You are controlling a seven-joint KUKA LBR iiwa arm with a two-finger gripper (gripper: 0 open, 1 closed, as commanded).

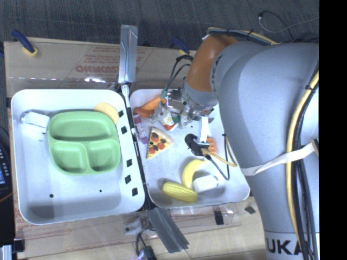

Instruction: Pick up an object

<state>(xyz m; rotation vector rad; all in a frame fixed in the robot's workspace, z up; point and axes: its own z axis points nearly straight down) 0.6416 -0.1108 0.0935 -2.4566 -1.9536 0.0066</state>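
The pizza slice [158, 143] lay near the right bin's [233, 191] left wall, just below our claw [174, 111], which hung over clutter at the far edge; whether it was clenched, we could not tell. A carrot [147, 108], banana [190, 172] and corn cob [180, 192] crowded around.

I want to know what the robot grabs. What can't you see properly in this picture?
- Gripper, camera view: the wrist covers its fingers, so open or shut is unclear.
- Right bin: the arm hides its right side.
- Orange thing beside the gripper: too blurred to name.
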